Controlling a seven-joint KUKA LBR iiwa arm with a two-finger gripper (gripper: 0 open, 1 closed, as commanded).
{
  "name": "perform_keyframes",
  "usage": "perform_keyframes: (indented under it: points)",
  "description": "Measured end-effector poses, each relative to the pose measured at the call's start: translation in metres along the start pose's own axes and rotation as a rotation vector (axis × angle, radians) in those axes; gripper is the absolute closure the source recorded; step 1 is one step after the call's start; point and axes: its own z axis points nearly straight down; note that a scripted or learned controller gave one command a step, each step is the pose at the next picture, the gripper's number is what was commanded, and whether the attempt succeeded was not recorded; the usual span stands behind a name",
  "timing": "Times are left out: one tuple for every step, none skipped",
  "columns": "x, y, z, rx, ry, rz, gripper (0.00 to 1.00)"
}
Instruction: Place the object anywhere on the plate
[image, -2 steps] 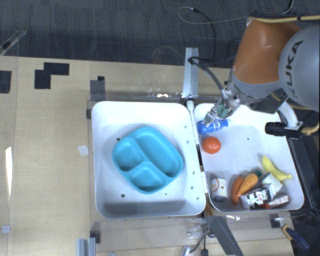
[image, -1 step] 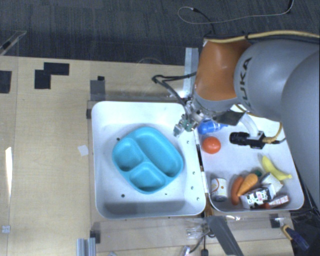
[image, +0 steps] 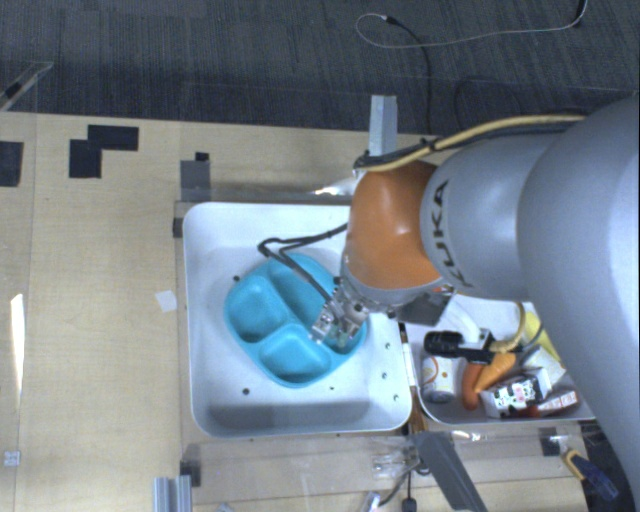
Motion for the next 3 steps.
perform_keyframes:
  points:
    - [0.045,0.008,-0.059,-0.001,-0.002,0.108,1.00]
    - [0.043,-0.014,0.026,0.001,0.000,0.123,1.00]
    - [0.085,0.064,0.034,-0.023,-0.026,-0.220,1.00]
